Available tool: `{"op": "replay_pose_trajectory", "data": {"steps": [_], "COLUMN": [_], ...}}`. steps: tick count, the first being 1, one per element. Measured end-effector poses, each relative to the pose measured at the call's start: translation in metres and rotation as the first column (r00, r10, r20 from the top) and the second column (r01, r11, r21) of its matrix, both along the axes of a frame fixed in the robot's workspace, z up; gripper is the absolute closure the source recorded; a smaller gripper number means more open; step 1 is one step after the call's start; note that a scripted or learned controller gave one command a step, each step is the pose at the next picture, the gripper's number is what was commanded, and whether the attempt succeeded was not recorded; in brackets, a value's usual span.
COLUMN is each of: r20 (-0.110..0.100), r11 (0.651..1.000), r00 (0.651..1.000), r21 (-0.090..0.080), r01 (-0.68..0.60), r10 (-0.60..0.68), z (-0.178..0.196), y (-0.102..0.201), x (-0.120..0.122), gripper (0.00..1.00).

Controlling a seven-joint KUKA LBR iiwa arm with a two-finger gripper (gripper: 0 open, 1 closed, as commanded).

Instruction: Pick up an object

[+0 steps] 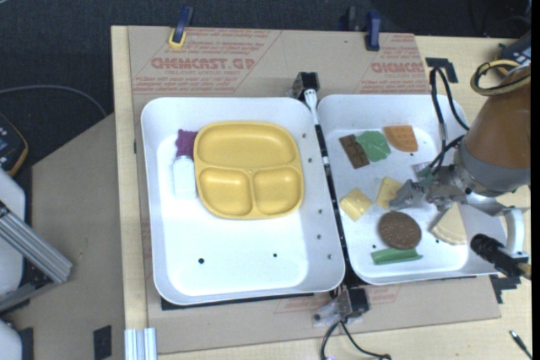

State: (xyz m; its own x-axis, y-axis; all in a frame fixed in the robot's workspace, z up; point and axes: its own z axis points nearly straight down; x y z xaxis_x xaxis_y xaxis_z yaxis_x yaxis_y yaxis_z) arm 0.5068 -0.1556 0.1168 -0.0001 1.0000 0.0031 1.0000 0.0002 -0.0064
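Note:
The right bin (364, 102) holds several toy foods: a brown bar (353, 151), a green leafy piece (374, 144), an orange slice (402, 137), two yellow cheese chunks (387, 191) (355, 203), a round brown cookie (398, 229), a green bean (396, 255) and a cream wedge (450, 225). My gripper (419, 190) is low over this bin's right half, just right of the upper cheese chunk and above the cookie. Nothing can be seen held in it.
In the left bin (245, 261) lie a yellow divided plate (249, 169) and, at its left, a white bottle (183, 174) with a purple top. The arm's orange band (506, 126) hangs over the right bin's right rim. Cables run near the bench's right edge.

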Motion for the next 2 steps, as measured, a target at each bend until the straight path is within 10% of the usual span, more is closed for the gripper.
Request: {"op": "replay_pose_trajectory", "data": {"steps": [1, 2], "r20": [0.002, 0.007], "r11": [1.0, 1.0], "r00": [1.0, 1.0], "r21": [-0.001, -0.003], "r01": [0.0, 0.002], "r10": [0.0, -0.002], "z": [-0.034, -0.022], "y": [0.001, 0.0], "x": [0.0, 0.0], "gripper": [0.0, 1.0]}}
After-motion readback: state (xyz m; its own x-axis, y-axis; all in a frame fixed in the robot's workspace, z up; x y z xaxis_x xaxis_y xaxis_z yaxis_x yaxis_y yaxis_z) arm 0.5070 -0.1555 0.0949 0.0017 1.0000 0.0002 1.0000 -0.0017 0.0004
